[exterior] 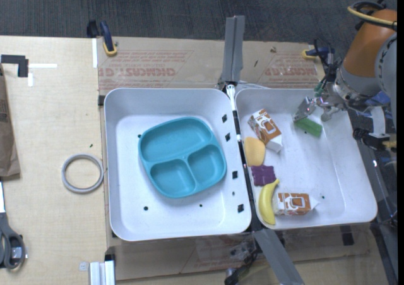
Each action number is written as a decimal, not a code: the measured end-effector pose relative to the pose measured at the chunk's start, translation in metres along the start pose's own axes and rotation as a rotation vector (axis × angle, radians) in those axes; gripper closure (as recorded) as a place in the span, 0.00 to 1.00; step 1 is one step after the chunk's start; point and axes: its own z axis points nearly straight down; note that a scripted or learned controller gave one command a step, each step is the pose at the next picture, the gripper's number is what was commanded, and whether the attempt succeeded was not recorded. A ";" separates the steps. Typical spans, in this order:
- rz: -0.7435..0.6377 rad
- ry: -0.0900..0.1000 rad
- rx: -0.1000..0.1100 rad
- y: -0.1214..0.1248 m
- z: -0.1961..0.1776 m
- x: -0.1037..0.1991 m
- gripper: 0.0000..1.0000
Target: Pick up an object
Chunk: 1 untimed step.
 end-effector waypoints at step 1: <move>-0.001 -0.009 -0.004 0.000 -0.010 -0.003 1.00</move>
